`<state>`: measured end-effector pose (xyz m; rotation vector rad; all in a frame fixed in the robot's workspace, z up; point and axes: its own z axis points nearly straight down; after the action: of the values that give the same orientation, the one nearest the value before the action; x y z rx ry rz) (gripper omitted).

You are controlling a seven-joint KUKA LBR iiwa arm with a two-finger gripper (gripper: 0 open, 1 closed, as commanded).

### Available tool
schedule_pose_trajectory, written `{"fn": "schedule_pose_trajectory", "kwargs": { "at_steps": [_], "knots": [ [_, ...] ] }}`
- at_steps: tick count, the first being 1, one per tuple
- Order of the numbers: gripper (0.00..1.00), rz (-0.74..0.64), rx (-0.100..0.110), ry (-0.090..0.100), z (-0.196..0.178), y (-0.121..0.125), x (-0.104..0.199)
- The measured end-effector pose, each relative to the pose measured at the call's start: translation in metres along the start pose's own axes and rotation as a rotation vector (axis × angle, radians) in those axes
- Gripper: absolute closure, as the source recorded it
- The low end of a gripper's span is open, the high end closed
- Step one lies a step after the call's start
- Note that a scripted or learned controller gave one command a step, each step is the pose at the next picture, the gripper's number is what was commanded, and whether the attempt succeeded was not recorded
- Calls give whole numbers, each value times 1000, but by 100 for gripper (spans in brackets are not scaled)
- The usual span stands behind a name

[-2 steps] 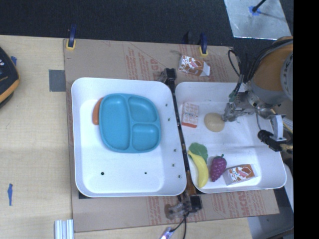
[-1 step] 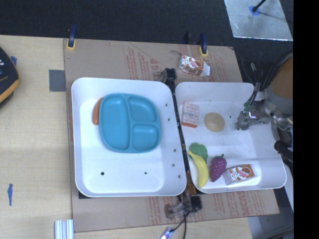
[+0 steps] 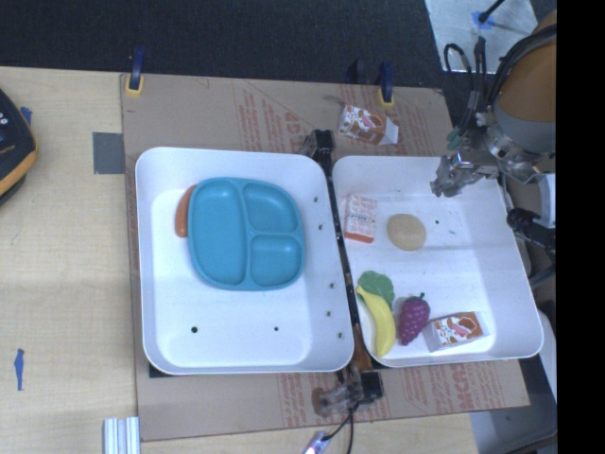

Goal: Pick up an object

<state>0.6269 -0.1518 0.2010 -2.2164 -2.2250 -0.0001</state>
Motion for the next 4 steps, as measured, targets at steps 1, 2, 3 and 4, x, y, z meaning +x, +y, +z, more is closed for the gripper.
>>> {"fn": "schedule_pose_trajectory", "kwargs": {
  "at_steps": [1, 2, 3, 4],
  "knots": [
    [0, 0, 2, 0, 1, 0, 0],
    [0, -1, 6, -1, 111, -19, 0],
    [100, -3, 1, -3, 97, -17, -1],
    [100, 0, 1, 0, 8, -11, 66]
  ]
}}
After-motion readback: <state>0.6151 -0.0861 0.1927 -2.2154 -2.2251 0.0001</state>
